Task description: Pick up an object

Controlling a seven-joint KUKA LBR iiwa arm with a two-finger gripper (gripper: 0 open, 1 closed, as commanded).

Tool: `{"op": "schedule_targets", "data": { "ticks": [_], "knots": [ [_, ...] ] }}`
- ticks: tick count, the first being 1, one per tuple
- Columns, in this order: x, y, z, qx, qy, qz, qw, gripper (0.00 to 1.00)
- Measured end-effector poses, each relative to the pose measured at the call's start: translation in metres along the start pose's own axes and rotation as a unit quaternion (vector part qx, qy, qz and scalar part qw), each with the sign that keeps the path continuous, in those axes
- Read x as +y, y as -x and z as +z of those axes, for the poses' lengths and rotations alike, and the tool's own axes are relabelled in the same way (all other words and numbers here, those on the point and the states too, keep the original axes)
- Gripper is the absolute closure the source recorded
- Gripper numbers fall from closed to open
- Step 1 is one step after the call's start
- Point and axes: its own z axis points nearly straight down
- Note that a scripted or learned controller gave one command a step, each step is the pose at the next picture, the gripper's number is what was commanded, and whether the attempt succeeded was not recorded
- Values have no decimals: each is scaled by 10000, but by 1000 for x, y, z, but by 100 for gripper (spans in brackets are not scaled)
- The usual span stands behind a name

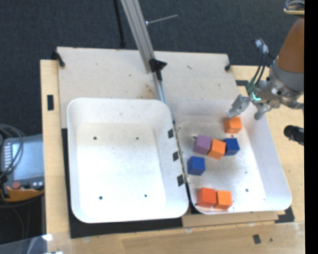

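My gripper (249, 110) hangs over the far right part of the right bin (265, 157), open, with its two fingers spread and nothing between them. Just below it and a little to the left lies a small orange block (233, 124). Further in sit a purple block (202, 144), an orange block (218, 148) and a blue block (231, 146) touching in a row. A second blue block (196, 165) lies nearer the divider. Two orange blocks (214, 198) rest side by side at the bin's near edge.
The left bin (79, 115) stands to the left of the right one. A slanted metal pole (140, 33) rises from behind the bins' joint. A grey device with cables (18, 165) sits off the bench's left side.
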Motion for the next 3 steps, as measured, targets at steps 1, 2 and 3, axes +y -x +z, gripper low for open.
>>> {"op": "schedule_targets", "data": {
  "ticks": [1, 2, 3],
  "knots": [
    [1, 0, -3, -10, 21, -7, 10000, 0],
    [5, -7, 46, -7, -2, -16, 10000, 0],
    [-2, -8, 90, -8, -4, 8, 10000, 0]
  ]
}}
